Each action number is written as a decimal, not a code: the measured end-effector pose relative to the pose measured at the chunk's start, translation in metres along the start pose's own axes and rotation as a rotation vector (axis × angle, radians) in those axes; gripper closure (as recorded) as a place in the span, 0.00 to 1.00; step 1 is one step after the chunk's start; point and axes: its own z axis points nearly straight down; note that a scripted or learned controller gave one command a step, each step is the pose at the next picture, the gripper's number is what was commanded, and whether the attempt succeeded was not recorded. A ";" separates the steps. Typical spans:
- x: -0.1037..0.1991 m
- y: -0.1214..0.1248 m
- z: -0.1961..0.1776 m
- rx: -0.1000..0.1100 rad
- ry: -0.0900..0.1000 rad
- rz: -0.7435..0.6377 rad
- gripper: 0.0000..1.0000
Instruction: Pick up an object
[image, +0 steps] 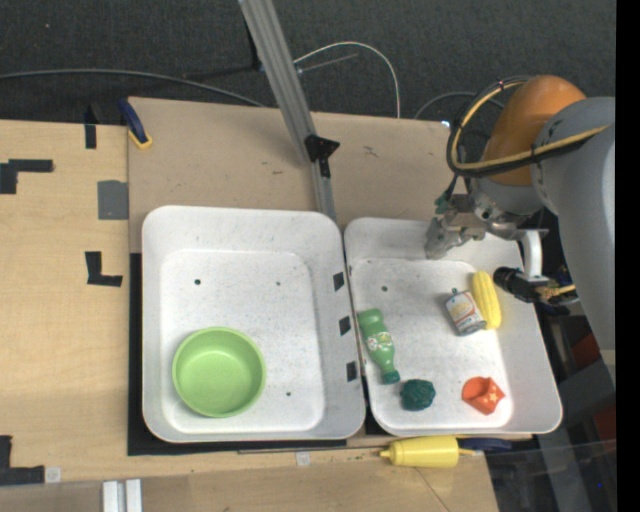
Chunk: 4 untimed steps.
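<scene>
The right bin (520, 360) holds a green bottle (378, 345) lying on its side, a dark green lump (417, 393), a red object (483, 394), a yellow corn-like piece (486, 298) and a small grey can (462, 312) touching it. My gripper (443, 240) hangs over the bin's back edge, behind and a little left of the can and the yellow piece. No object shows under it or in it.
A green bowl (218, 372) sits in the front left of the left bin (240, 240). A yellow bottle (425, 452) lies on the bench in front of the right bin. A slanted metal pole (290, 90) rises behind the bins.
</scene>
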 end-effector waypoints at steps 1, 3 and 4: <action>-0.008 0.005 -0.056 -0.006 0.001 0.003 1.00; 0.003 0.005 -0.147 -0.005 0.001 0.003 1.00; 0.047 -0.026 -0.132 0.002 0.003 0.001 1.00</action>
